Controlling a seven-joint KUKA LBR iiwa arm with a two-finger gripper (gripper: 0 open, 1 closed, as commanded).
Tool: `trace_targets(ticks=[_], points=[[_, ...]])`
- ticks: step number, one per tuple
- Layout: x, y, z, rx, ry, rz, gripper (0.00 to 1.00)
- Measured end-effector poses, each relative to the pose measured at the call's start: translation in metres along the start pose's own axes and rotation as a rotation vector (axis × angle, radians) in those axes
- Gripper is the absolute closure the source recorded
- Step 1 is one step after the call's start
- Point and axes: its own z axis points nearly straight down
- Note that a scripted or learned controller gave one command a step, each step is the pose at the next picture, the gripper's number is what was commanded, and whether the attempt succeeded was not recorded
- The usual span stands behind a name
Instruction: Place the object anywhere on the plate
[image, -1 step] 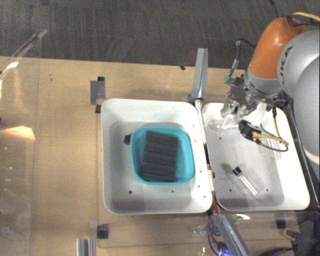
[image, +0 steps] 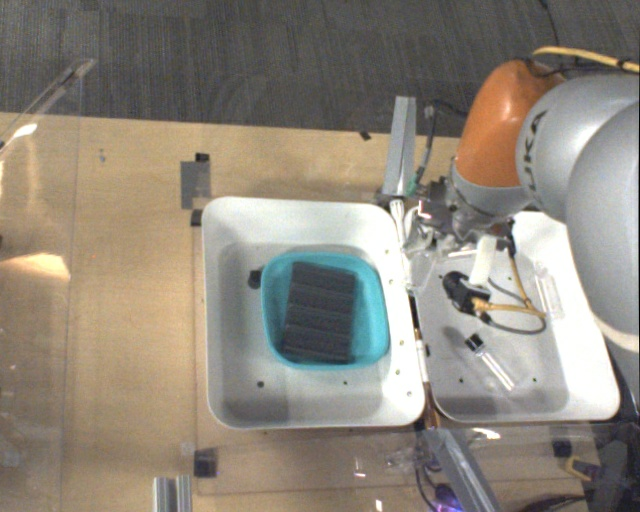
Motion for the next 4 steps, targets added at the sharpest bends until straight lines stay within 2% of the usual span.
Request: trace_targets(ticks=[1, 2, 3, 4], points=[[0.0, 0.0, 0.0, 0.0, 0.0, 0.001, 0.0], [-0.032, 0.006, -0.038, -0.007, 0.001, -0.018, 0.0], [-0.071, -0.014, -0.023, -0.001, -0.001, -0.004, 0.0], [-0.075, -0.063, -0.04, -0.001, 0.0, 0.135, 0.0]])
